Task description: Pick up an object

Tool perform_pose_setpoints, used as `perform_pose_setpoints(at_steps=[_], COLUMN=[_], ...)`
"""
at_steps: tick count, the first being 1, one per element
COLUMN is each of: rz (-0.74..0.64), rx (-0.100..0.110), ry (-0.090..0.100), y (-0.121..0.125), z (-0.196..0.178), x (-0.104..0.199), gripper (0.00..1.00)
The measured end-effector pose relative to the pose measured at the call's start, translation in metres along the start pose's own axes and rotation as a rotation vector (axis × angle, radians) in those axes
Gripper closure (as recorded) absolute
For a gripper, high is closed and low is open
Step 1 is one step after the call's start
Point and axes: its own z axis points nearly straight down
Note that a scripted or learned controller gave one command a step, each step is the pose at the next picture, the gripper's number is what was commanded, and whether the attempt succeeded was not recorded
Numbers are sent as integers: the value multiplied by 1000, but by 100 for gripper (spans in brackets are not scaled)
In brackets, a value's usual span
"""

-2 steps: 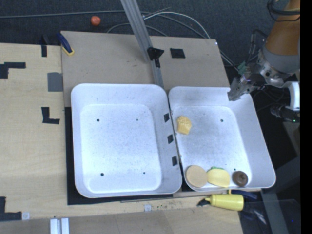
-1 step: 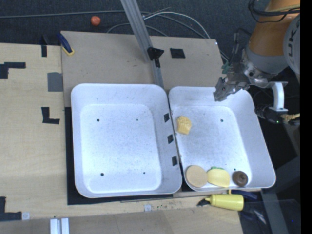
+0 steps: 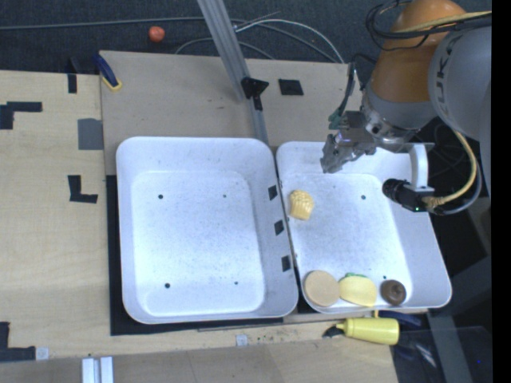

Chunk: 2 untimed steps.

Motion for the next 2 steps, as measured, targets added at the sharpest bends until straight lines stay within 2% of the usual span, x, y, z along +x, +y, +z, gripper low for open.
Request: perform_pose_setpoints(at_steps=[1, 2], rz=[-1, -1], rx=[-1, 1], ry=[0, 0], y=[-8, -15], z=[-5, 14], x=[50, 101], gripper=[100, 100])
